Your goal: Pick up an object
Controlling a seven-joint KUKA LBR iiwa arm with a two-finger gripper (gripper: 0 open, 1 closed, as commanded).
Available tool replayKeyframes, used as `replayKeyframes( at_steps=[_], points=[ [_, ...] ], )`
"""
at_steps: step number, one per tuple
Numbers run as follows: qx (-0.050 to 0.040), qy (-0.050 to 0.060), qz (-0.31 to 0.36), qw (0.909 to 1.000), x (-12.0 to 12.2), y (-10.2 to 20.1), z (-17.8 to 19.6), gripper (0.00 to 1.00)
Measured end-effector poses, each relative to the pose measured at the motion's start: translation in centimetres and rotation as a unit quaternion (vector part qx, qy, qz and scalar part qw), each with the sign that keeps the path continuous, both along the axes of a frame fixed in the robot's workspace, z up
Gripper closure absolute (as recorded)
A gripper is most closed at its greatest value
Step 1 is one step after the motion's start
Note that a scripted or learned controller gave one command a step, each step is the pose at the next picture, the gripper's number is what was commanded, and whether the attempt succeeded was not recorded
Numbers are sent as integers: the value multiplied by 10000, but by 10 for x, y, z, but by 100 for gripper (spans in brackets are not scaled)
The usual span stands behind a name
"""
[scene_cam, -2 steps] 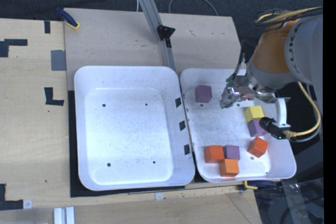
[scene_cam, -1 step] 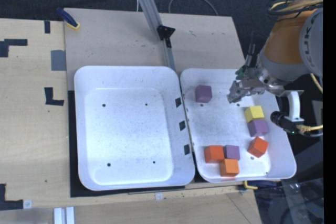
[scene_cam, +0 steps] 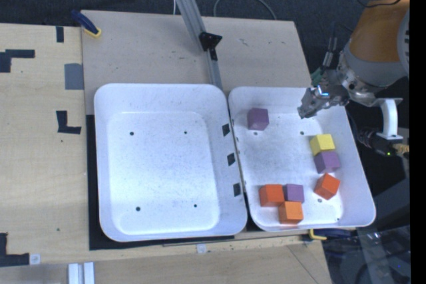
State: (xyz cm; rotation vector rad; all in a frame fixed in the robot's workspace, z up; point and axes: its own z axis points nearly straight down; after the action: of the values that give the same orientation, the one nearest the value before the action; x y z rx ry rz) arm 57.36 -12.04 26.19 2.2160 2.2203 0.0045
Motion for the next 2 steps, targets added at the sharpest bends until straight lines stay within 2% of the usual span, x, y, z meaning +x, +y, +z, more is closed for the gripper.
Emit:
replayKeyframes(
  at_steps=[2],
  points=[
    [13, 43, 23, 10000, -5, 105, -30, 100]
  ],
)
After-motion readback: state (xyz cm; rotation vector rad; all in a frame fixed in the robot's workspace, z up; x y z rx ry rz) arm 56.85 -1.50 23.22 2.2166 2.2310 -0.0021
